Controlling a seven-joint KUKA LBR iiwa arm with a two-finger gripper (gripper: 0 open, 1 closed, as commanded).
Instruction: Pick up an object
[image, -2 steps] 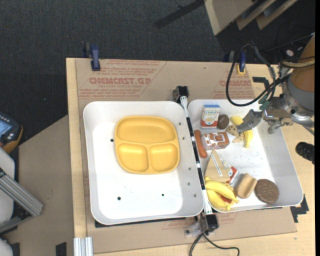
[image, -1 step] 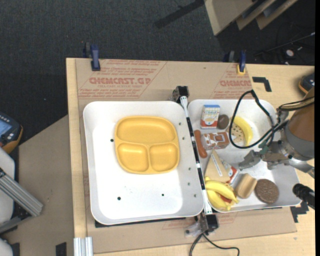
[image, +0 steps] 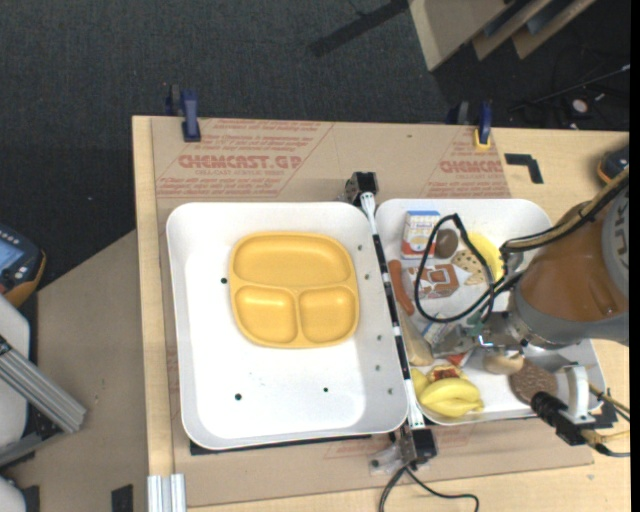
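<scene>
Whether the jaws stand open or shut cannot be told: the gripper (image: 478, 338) is low in the right bin (image: 530, 214), and the grey wrist and a loop of black cable cover its tip, so nothing can be said to be held. It sits over the middle of that bin's clutter, and I judge the arm has been placed there because that is where the loose things lie thickest and a grasp is likeliest to meet something.

Taking the right bin as the landmark: a yellow toy banana (image: 450, 396) lies in its near left corner, just beside the gripper; a small carton (image: 420, 232) stands at its far left; a reddish sausage-like piece (image: 401, 287) lies along its left wall; a brown disc (image: 533, 381) rests near its front edge, partly under the wrist. Which of these is the target is unclear.

Left of it, touching wall to wall, the left bin (image: 200, 330) carries a yellow divided plate (image: 294, 288), lying flat and well apart from the arm.
</scene>
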